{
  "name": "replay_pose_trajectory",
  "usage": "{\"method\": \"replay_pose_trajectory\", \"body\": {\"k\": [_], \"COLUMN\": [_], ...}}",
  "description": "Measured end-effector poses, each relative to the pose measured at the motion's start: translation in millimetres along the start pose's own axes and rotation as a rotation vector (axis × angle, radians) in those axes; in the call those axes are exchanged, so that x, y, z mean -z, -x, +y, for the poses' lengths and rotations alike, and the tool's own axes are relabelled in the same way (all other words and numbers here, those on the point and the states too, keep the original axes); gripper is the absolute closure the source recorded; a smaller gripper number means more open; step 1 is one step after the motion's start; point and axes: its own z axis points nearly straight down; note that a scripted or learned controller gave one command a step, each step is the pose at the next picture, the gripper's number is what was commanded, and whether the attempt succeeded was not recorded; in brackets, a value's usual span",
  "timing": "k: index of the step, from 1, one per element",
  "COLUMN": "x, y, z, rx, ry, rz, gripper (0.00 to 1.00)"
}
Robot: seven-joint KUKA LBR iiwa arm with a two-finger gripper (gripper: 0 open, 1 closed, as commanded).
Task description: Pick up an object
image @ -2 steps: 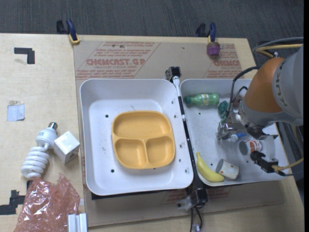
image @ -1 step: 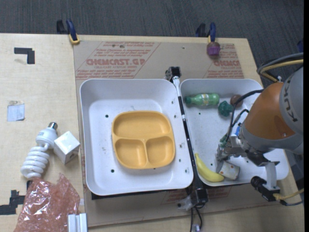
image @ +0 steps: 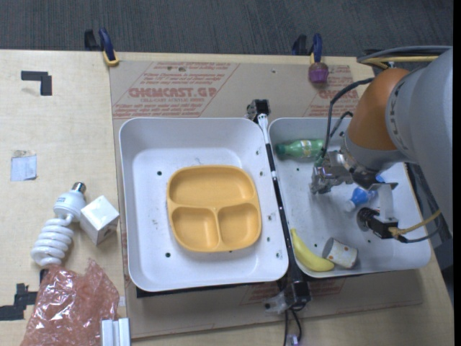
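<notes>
Arm low over the right bin [image: 403,262], reaching in from three o'clock.
The wrist covers part of a blue object [image: 359,195]; whether the hand [image: 322,179] is apart or together is impossible to tell. Green bottle [image: 300,148] at eleven o'clock, banana [image: 308,254] at seven, inside the bin.

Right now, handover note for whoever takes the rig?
Tool: low in the right bin, nothing visibly held; whether it is open or shut can't be told.
Right bin: green bottle at the back, a blue object beside the tool, banana and a small white-brown object at the front.
Left bin: yellow divided tray.
Done: no pick visible.
Left: grasp one object and lift it.
</notes>
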Motion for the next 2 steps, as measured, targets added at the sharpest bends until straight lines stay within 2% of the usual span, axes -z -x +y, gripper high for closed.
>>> {"method": "replay_pose_trajectory", "body": {"k": [1, 2], "x": [-0.3, 9.6], "y": [12.8, 13.4], "z": [-71.9, -70.9], "rx": [-0.004, -0.004], "ry": [-0.001, 0.002], "rz": [0.001, 0.0], "gripper": [0.0, 1.0]}}
